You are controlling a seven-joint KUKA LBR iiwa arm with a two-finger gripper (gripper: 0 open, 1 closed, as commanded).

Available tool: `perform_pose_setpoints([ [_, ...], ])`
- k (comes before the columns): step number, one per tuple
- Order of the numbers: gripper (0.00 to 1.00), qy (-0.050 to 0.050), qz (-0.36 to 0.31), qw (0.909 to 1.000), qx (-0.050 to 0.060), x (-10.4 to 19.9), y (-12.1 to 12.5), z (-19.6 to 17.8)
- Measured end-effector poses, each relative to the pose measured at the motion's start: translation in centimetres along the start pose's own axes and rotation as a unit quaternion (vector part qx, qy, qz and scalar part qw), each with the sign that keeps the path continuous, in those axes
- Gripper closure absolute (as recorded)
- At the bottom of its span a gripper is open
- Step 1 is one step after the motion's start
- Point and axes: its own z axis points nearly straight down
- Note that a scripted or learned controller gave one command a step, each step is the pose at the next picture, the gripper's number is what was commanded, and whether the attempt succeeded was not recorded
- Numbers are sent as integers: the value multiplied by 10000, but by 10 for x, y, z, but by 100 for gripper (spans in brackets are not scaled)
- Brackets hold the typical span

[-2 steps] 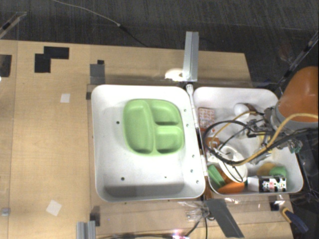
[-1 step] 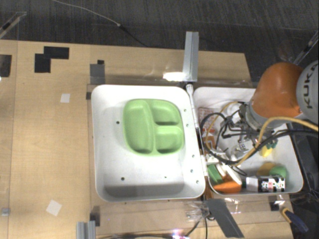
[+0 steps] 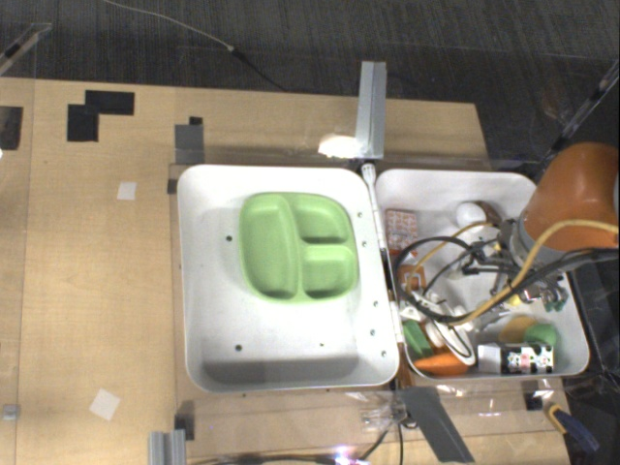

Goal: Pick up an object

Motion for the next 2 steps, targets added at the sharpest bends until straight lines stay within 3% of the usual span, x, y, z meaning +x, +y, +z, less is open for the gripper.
perform_pose_setpoints([
  [1, 100, -105, -33, 9999, 37, -7, 0, -15],
  [2, 100, 27, -1439, 9896, -7, -39, -56, -98],
])
